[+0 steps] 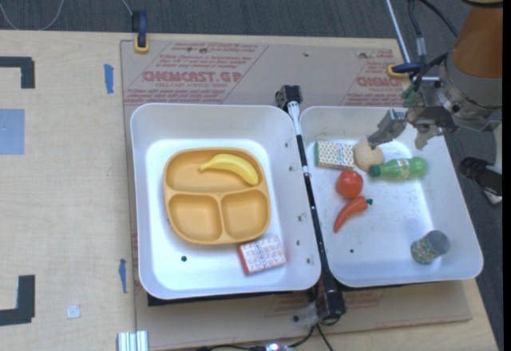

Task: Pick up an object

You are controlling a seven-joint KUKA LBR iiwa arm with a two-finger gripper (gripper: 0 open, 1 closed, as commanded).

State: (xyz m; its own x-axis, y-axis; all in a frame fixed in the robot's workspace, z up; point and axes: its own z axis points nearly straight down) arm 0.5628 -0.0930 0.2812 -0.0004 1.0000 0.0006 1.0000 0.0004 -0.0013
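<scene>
- The jaws (403, 130) hang over the far side of the right bin (455, 206). They look spread wide, one finger slanting left and one to the right, with nothing between them.
- Right under them sit a small tan ball (366, 155) and a green bottle (398, 169) lying on its side. These two touch. I think one of them is what the arm is after.
- That could go wrong. If the jaws drop on the spot where they meet, they may push both away and grab neither.
- The bottle is round and lying down, so it may roll off when a finger bumps it.
- The ball may slip out, because it is small and smooth.
- A little box with green print (334, 154) lies just left of the ball. A finger could hit it and get stuck on top.
- The tomato (349, 183) and the red pepper (351, 212) lie nearer, a bit apart. The tin can (429, 246) is alone in the near right corner, and would be easier to reach.
- In the left bin (152, 206), the banana (231, 167) on the yellow tray (188, 222) and the red and white box (262, 254) are far from the arm.
</scene>
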